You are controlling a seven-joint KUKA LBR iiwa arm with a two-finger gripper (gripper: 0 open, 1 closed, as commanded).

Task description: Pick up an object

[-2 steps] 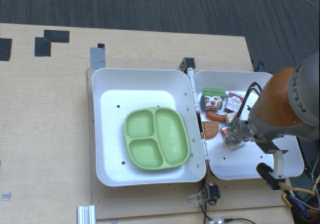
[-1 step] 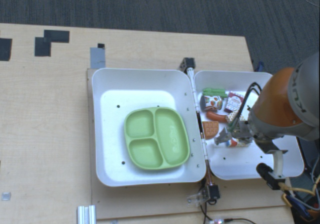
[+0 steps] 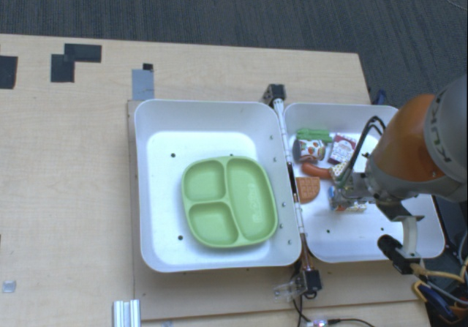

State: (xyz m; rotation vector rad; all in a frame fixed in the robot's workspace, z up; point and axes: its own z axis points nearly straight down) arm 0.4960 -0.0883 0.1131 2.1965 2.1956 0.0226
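1. Left bin [image 3: 153, 194]: a green tray [image 3: 229, 202] with three compartments, lying flat.
2. Right bin [image 3: 365, 241]: small food items [image 3: 316, 150] clustered at the far left corner, toast [image 3: 308, 188] just beside them.
3. Gripper [image 3: 348, 197] is low in the right bin, near the items; cannot tell its grip state.
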